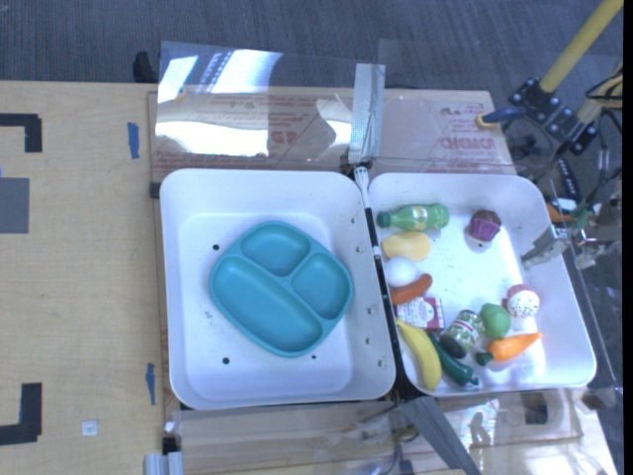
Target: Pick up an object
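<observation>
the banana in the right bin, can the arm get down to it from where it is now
Probably yes. The banana lies uncovered near the front left of the right bin, nothing on top of it. It is crowded, though: a dark green vegetable touches its right side and the bin's left wall is close, leaving little room.

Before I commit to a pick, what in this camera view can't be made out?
- Claw: at the right bin rim, dark and tangled with cables; open or shut unclear.
- Arm: cut off by the frame's right edge.
- Small red-and-white packet: print too small to read.
- Dark green item: partly covered by the banana and a small can; identity unclear.
- Clear panels behind the bins: glare hides what lies beneath.
</observation>
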`<state>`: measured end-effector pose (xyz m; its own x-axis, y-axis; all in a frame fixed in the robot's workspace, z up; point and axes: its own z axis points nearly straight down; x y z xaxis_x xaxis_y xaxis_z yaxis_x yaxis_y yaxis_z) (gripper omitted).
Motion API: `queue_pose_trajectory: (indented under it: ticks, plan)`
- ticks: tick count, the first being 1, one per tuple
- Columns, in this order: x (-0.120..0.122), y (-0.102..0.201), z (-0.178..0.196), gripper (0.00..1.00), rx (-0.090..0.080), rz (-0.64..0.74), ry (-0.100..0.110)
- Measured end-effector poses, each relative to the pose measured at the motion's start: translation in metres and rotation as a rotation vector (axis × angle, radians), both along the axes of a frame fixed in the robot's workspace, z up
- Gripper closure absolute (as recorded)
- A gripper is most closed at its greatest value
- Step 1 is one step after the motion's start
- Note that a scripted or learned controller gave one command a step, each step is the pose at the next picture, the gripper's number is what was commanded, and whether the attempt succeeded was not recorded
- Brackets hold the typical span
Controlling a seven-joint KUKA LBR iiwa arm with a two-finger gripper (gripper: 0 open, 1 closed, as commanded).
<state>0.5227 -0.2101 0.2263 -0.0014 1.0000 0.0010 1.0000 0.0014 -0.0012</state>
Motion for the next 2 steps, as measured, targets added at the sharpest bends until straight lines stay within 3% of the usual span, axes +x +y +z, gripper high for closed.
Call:
queue_pose_trajectory:
  ticks: [1,2]
  plan:
    - [0.013,-0.002,-0.131,0.0,0.014,0.067,0.0]
    - [-0.001,0.017,-0.139,0.0,-0.002,-0.102,-0.008]
